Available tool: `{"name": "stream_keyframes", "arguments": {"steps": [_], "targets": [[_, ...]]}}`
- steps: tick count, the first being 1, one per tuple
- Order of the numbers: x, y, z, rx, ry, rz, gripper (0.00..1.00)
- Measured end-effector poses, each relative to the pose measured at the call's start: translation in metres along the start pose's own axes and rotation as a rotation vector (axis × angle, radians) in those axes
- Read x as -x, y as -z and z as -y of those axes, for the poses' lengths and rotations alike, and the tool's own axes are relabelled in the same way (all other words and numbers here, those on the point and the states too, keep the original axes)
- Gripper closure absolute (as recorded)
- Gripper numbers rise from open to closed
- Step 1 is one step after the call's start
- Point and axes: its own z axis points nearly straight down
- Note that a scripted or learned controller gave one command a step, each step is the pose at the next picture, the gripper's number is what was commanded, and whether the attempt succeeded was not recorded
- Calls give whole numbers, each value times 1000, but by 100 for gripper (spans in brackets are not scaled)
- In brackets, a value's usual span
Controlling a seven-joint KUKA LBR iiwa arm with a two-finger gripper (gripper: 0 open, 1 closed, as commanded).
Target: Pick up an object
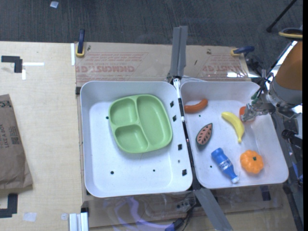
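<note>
Nearest, blue bottle [224, 164] lies well left-below the gripper [251, 110], whose grasp I cannot tell.

Both of my bins are white: the left bin [96, 177] carries a pale green divided plate [140, 123], plain and unpatterned. In the right bin [269, 177], an orange-red sausage [196, 105] lies toward the far edge, a yellow banana [234, 124] with a darker tip sits mid-bin, and a red-and-green watermelon slice [204, 134] is speckled with dark seeds. Near the front edge are a blue bottle [224, 164] with a white cap and an orange pumpkin [252, 161] with a green stem. Something red [244, 113] shows at my grey gripper [253, 109].
</note>
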Motion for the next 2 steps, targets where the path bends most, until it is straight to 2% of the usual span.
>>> {"name": "stream_keyframes", "arguments": {"steps": [1, 2], "targets": [[-61, -29, -12, -11, -304, -2, 100], [-91, -18, -54, -12, -695, 2, 100]]}}
